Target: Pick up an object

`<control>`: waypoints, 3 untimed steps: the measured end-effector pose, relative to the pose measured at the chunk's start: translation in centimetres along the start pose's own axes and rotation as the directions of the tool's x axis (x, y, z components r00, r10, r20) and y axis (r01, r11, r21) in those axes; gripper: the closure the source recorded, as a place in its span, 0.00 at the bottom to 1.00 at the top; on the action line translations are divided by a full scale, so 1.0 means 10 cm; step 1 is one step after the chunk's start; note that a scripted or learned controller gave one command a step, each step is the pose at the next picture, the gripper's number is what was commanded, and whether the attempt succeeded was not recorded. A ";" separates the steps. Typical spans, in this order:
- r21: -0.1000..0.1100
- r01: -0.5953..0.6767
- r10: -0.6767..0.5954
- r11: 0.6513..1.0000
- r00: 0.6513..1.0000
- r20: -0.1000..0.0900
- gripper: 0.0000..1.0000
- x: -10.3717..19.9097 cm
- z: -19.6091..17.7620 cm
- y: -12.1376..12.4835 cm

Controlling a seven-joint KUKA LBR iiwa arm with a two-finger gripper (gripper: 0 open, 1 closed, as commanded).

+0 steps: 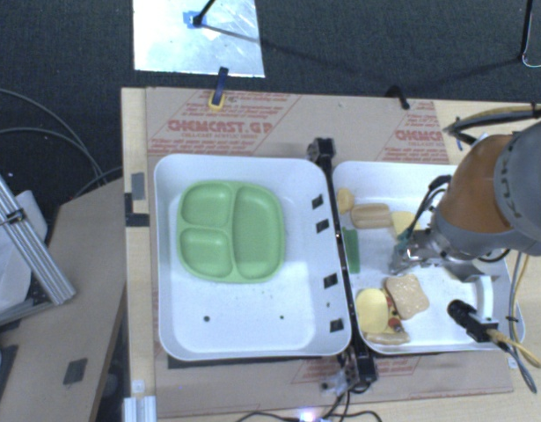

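My gripper (403,258) hangs low in the right bin (428,176), reaching in from the right. Just below it lies a tan slice of toast (407,295). A yellow piece (402,223) sits just above it, beside a tan block (371,215). A pale yellow piece (344,200) lies at the bin's left wall, with a green stick (352,250) below it. A yellow round piece (371,307) and small red bits (394,323) rest in the front left corner. The arm hides the bin's right part.
The left bin (244,323) holds a green divided plate (230,231). A black divider (333,236) runs between the two bins. Both stand on a cardboard sheet (279,121).
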State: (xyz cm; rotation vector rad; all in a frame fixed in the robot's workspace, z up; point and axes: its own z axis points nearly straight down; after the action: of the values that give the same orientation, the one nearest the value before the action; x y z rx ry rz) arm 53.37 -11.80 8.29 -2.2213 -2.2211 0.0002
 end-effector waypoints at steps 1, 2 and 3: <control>-0.008 0.008 -0.008 1.000 1.000 -0.002 1.00 0.50 -1.07 -0.39; -0.002 0.002 -0.002 1.000 1.000 0.000 1.00 0.49 -1.01 -0.47; 0.002 -0.002 0.002 1.000 1.000 0.001 1.00 0.16 -0.63 -0.48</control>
State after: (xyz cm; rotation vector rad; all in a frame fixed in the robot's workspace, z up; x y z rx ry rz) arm 48.57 -10.19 14.58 -2.2235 -2.2186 0.0034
